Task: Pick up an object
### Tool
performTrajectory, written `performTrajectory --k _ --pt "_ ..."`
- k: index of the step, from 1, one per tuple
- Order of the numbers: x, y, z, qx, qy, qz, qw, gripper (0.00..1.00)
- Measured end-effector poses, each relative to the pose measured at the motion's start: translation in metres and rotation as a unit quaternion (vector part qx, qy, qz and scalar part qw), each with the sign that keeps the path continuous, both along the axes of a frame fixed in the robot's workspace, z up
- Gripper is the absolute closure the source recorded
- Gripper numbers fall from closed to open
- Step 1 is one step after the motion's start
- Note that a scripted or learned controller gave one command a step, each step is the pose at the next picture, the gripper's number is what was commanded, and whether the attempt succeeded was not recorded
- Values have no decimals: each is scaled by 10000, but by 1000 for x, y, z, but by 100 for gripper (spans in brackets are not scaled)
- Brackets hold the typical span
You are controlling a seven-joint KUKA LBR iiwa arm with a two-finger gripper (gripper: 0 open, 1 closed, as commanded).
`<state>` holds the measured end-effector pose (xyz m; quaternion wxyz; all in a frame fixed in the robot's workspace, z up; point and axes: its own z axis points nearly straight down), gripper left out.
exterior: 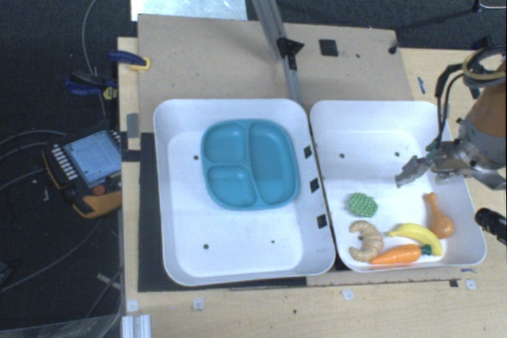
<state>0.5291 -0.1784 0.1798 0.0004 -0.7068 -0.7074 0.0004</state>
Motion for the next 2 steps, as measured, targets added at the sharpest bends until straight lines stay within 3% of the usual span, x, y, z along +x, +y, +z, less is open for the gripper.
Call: performTrajectory --k 1,2 --pt "1 -6 -61 3 6 -2 10000 0" --pt "3 -7 -93 -3 -26 0 10000 0"
